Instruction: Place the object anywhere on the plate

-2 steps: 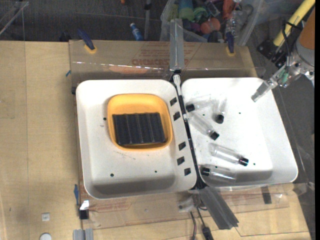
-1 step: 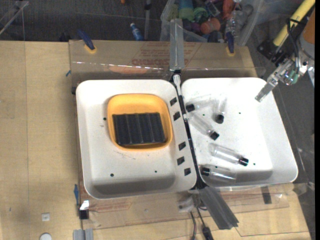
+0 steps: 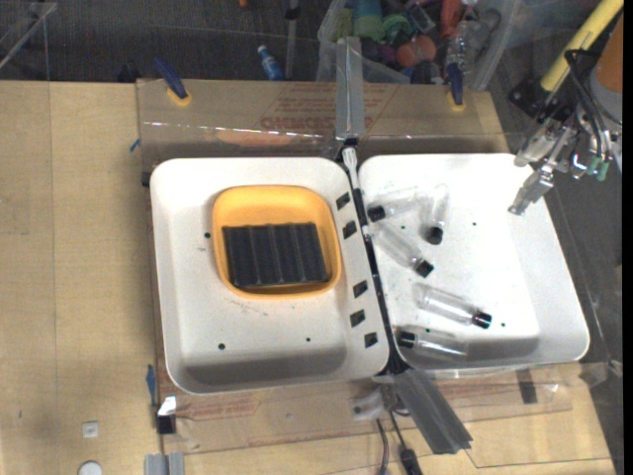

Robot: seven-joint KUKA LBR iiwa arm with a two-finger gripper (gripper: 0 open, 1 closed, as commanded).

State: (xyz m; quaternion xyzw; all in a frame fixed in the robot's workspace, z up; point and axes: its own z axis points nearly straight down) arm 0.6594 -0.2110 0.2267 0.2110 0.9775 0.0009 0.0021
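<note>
Even overhead light, soft shadows; slightly grainy, clear tubes perhaps glare-washed.

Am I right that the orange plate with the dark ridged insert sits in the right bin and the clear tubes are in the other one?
Not quite. The camera view shows the orange plate in the left bin; the clear tubes lie in the right bin.

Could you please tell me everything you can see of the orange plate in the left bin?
The orange plate is a rounded square dish with a raised rim, plastic by its look, lying flat toward the back of the left bin. A dark ribbed rectangular block rests on its front half, reaching the front rim. The glossy back rim catches light. The gripper hangs far off, over the right bin's back corner.
</note>
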